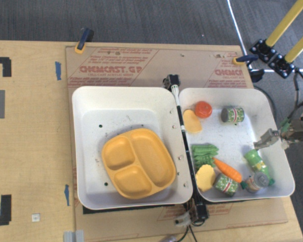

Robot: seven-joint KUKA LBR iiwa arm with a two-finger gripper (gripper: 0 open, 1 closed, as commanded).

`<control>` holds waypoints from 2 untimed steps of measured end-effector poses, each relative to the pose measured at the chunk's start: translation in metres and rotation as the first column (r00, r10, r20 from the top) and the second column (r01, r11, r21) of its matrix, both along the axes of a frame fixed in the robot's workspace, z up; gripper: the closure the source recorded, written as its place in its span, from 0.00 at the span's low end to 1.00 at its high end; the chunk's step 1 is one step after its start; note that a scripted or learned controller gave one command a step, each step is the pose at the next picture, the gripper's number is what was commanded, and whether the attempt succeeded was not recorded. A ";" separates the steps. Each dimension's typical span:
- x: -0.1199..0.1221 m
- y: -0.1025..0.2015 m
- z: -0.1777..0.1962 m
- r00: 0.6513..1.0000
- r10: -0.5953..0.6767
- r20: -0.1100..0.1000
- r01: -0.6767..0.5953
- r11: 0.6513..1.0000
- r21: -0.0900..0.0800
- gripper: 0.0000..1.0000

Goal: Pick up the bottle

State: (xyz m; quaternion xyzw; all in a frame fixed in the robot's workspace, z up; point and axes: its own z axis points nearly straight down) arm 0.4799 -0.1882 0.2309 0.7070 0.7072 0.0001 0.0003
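I see the green bottle [257, 164] lying in the right bin [280, 130]. The gripper [265, 139] sits just above it; whether the jaws are released or clenched, I cannot tell.

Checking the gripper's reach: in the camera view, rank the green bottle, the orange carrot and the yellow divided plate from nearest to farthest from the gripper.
From the gripper:
1. green bottle, just below it, right bin.
2. orange carrot, mid right bin.
3. yellow divided plate, left bin.

One fixed camera looks down at a slant over both bins [86, 135]
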 end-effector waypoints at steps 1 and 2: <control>0.037 -0.020 -0.136 0.988 0.156 0.001 -0.156 0.988 0.000 0.00; 0.038 -0.020 -0.126 0.988 0.155 0.003 -0.155 0.988 -0.002 1.00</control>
